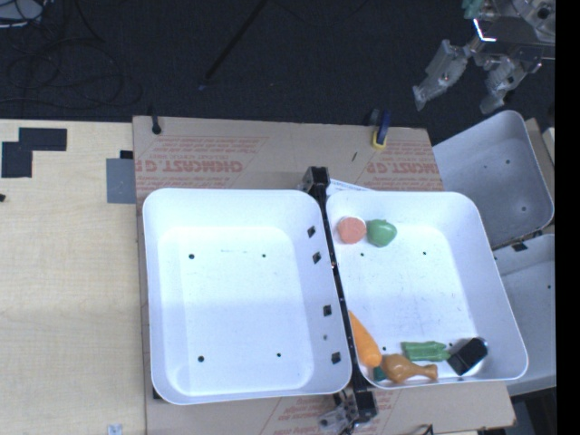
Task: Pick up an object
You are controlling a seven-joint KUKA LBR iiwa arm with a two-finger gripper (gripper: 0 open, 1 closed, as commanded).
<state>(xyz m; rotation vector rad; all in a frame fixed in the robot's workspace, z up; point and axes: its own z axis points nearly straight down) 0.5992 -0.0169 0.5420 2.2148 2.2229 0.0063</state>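
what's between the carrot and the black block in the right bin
A brown drumstick and a green piece lie between carrot and block.

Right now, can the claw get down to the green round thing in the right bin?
Probably yes. The claw hangs open above the bench's far right corner, and the green round thing lies uncovered near the right bin's far wall; only the pink ball crowds it.

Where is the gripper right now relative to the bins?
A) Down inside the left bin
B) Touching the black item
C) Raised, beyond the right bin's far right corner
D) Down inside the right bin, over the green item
C: the gripper hangs over the dark background past the right bin, fingers spread with nothing between them.
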